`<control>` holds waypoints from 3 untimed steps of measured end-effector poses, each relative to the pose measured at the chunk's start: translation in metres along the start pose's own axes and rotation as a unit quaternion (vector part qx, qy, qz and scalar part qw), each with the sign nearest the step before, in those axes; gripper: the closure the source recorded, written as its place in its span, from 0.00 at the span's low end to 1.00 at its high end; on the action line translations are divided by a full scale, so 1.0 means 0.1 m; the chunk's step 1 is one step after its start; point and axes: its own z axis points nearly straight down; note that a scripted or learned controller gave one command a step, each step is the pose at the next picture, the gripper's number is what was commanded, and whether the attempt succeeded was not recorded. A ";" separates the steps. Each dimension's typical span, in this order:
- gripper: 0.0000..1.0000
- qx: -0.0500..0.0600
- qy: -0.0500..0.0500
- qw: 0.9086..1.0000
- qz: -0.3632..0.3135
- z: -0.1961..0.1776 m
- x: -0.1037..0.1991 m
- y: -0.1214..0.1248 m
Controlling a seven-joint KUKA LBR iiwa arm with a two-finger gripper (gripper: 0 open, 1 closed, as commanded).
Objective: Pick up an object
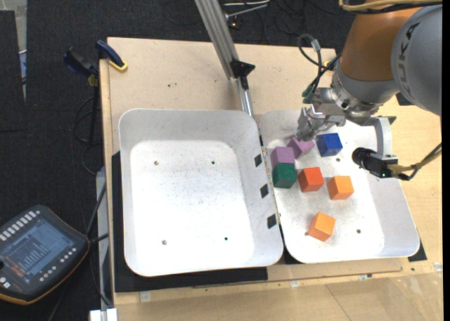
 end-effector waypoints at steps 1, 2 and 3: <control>1.00 0.001 0.000 1.000 0.000 0.10 0.45 -0.19; 1.00 0.000 0.000 1.000 -0.001 0.01 0.93 -0.29; 1.00 0.000 0.000 1.000 -0.001 -0.03 1.40 -0.39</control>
